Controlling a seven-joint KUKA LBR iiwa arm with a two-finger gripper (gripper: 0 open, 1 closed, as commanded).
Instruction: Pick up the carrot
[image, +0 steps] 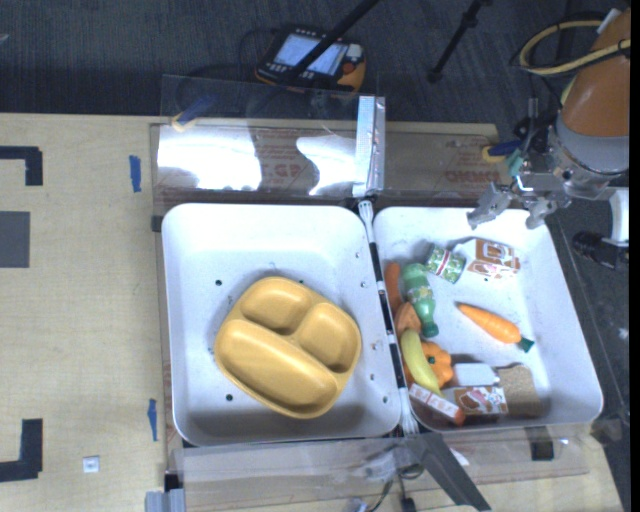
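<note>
At the far right corner of the right bin (560, 262) we see the gripper (512, 207) with its two fingers spread apart and nothing between them. It hangs over the bin's back rim, wrist and orange band up and to the right of it.

We put the carrot (490, 323) mid-bin, lying flat on the white floor, tip toward the left, green stub toward the right wall. It sits apart from the gripper, nearer the camera, touching nothing we can make out.

Between gripper and carrot: a small carton (496, 259) and a green-labelled can (445, 264), side by side. Along the divider we see a clutter of toy food: a green vegetable (421, 305), a banana (421, 361), an orange piece (437, 355) just beside it. At the front edge, a red-and-white packet (478, 399) and a brown slab (517, 386).

Left bin (190, 250) holds a yellow compartment tray (288, 344), flipped over, sitting diagonally in the middle.
</note>
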